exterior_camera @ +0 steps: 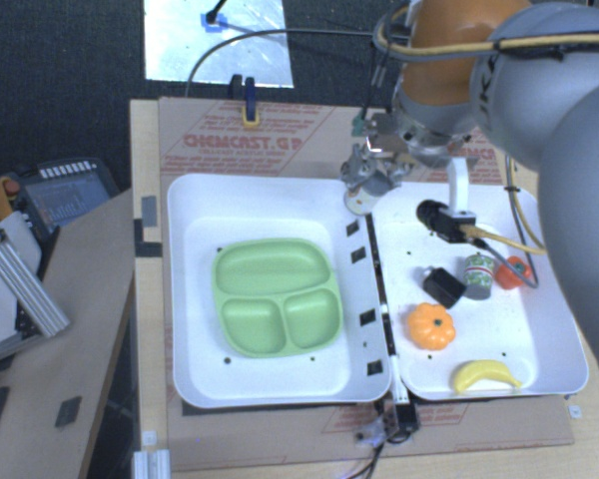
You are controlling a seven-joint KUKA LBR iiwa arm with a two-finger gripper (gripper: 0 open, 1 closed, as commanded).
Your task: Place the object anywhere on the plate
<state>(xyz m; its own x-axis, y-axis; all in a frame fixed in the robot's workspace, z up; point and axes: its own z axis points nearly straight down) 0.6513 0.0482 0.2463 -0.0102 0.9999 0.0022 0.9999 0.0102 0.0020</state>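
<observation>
The arm (pixel 499 58) reaches in over the back of the bins, and its gripper (pixel 364 183) hangs at the top of the divider between them; whether it is spread or pressed together I cannot tell, nor whether it has anything.

The plate (pixel 276 297), green with three compartments, lies in the left bin (pixel 195 367).

The right bin (pixel 549 367) holds the candidates (the task names none). The pumpkin (pixel 431 325) looks light, rigid and smooth, so it may slip; I would pinch it across its middle. The banana (pixel 484 375), curved and likely hard plastic, is best gripped across its narrow width. The can (pixel 478 273), upright beside a black block (pixel 443 286), should take a squeeze on its sides.
</observation>
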